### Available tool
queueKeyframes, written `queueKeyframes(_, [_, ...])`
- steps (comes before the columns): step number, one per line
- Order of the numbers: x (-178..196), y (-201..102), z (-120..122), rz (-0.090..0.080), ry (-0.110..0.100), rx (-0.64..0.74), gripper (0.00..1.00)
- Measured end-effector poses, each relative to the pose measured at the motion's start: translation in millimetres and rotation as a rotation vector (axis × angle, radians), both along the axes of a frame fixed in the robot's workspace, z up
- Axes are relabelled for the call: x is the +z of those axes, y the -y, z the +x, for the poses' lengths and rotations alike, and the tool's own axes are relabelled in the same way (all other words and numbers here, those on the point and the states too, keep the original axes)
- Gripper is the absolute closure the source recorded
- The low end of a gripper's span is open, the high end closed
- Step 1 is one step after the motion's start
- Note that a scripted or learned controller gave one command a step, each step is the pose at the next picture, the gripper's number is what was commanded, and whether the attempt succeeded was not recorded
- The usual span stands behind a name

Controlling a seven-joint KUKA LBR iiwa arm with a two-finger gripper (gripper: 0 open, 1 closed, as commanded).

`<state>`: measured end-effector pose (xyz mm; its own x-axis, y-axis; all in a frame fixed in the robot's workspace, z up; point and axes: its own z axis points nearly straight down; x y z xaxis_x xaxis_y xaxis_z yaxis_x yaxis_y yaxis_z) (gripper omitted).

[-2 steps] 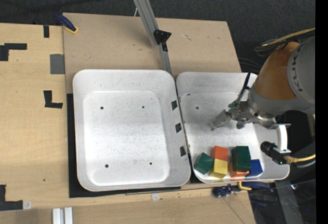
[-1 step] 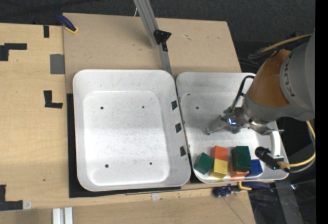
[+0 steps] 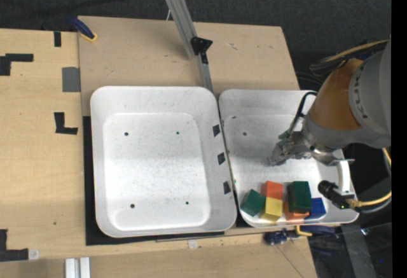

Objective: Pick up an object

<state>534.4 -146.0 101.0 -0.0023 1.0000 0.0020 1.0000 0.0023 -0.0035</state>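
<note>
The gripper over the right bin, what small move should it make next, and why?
Probably shift toward the near edge of the right bin, then descend. The gripper hangs over bare floor, while the blocks, like the orange block and yellow block, cluster along that edge.

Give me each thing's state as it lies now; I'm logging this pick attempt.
Two-finger gripper: low in the right bin, above the blocks; grip unclear.
Right shallow white bin: holds all blocks at its near edge.
Green block: resting, untouched.
Yellow block: resting beside it.
Orange block: resting.
Dark green block: resting.
Blue block: resting.
Left shallow white bin: level.
</note>
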Motion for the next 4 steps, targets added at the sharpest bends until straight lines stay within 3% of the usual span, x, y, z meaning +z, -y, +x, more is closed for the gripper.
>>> queueKeyframes(3, [152.7, 0.0, -6.3, -0.004, 0.009, 0.0, 1.0])
queueKeyframes(4, [153.1, -59.3, 3.6, 0.0, 0.003, 0.005, 1.0])
